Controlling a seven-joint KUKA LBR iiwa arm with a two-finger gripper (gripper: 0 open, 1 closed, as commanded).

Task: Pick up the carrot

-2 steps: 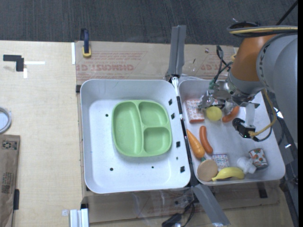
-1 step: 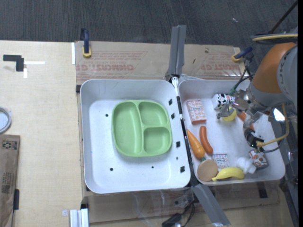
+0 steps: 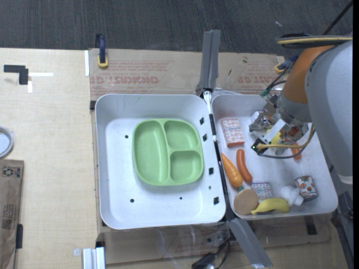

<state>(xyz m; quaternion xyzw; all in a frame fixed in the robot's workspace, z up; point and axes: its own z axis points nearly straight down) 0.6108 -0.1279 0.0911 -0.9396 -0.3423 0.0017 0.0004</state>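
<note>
We begin with the arm (image 3: pixel 331 88), which enters from the right and hangs over the right bin (image 3: pixel 325 175), its grey bulk and orange band covering that bin's upper right part. The left bin (image 3: pixel 109 167) carries a green divided plate (image 3: pixel 167 151) and nothing relevant to the task. At the arm's end the gripper (image 3: pixel 268 134) sits above the right bin's upper middle, amid cabling and a yellow fitting; we cannot tell how it is set, as the wrist hardware hides that detail, and we see nothing held in it. The carrot (image 3: pixel 231 170) lies in the right bin against its left wall, pointing up and to the left, thick end toward the lower right. A red sausage (image 3: pixel 243 165) lies just beside it on the right, nearly parallel; a round tan disc (image 3: pixel 245 201) sits close below its thick end, with a banana (image 3: pixel 271 207) beyond. A small printed box (image 3: pixel 231 132) lies above it. We judge the carrot to be a light, rigid toy piece with a smooth, tapered skin that may slide toward the tip under pressure. We advise taking it across the thicker middle, closing crosswise to its length, while noting that the bin wall and the sausage leave little room on either flank.
</note>
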